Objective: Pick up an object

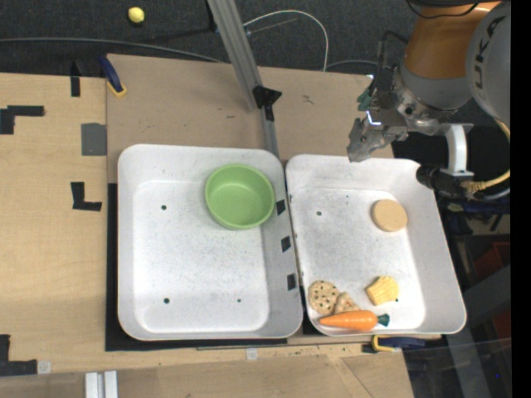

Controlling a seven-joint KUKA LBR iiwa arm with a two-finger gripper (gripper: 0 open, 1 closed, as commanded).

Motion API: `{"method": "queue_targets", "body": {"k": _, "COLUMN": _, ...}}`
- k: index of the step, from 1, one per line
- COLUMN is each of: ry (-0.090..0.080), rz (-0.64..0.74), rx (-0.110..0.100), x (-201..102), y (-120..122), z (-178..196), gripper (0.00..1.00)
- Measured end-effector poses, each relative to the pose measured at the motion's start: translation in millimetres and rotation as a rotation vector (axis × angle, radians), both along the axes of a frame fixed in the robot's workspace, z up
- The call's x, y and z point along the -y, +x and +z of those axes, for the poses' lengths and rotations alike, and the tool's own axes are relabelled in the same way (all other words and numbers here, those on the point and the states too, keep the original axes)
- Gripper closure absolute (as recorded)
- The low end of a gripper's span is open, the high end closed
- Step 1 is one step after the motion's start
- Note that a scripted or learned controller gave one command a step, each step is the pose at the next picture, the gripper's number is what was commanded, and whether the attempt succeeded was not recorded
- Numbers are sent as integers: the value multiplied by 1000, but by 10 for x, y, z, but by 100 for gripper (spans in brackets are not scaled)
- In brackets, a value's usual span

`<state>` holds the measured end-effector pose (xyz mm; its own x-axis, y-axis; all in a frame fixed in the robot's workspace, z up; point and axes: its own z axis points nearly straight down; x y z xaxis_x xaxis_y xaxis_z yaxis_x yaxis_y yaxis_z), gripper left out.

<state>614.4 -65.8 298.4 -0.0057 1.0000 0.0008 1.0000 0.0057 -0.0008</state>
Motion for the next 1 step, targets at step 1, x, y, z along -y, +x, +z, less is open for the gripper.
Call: {"method": "queue_targets", "body": {"k": 1, "ry": 0, "rz": 1, "rx": 0, "x": -517, "y": 125, "z": -55, "gripper": 100}}
